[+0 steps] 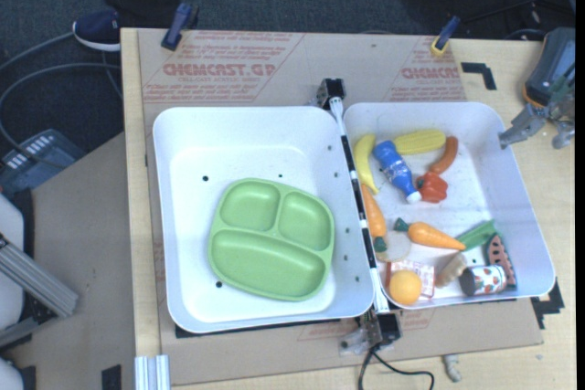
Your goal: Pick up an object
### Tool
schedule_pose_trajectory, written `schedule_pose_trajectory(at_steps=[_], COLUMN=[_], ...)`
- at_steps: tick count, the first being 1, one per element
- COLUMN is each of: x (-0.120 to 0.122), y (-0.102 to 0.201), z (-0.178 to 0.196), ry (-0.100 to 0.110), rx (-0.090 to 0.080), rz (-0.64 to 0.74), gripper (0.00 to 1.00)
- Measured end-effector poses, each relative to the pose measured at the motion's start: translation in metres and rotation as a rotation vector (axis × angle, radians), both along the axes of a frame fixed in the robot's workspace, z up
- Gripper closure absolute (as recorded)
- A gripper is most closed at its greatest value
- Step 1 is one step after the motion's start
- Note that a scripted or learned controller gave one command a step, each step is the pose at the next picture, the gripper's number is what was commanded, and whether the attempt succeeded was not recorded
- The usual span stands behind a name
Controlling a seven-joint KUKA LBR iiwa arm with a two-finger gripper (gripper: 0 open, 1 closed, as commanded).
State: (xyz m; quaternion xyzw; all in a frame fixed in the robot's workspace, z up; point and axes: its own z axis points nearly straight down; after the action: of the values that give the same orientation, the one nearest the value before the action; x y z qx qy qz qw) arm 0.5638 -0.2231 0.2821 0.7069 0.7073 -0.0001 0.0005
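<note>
The right bin (526, 196) holds several toy foods: a banana (364, 162), a blue bottle (396, 167), a corn cob (419, 142), a sausage (443, 156), a small red piece (433, 188), two carrots (372, 213) (435, 237), an orange (405, 287), a watermelon slice (498, 251) and a small can (482, 280). My gripper (537, 136) hangs at the far right, above the bin's upper right corner. Its fingers stand spread with nothing between them. It is apart from every object.
The left bin (183, 151) holds a green three-compartment plate (271, 237). A black divider strip (352, 187) runs between the two bins. Blue clamps (177, 25) (445, 34) sit on the board's far edge.
</note>
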Motion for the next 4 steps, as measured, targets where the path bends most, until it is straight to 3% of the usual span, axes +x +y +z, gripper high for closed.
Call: schedule_pose_trajectory(at_steps=[1, 2, 3, 4], x=[0.02, 0.083, 0.095, 0.047], y=[0.081, 0.055, 0.033, 0.054], z=[-0.133, -0.195, -0.201, -0.198], ry=[0.002, -0.005, 0.024, 0.001], rx=[0.002, -0.003, 0.004, 0.001], rz=[0.001, -0.001, 0.002, -0.001], gripper=[0.0, 0.0, 0.0, 0.0])
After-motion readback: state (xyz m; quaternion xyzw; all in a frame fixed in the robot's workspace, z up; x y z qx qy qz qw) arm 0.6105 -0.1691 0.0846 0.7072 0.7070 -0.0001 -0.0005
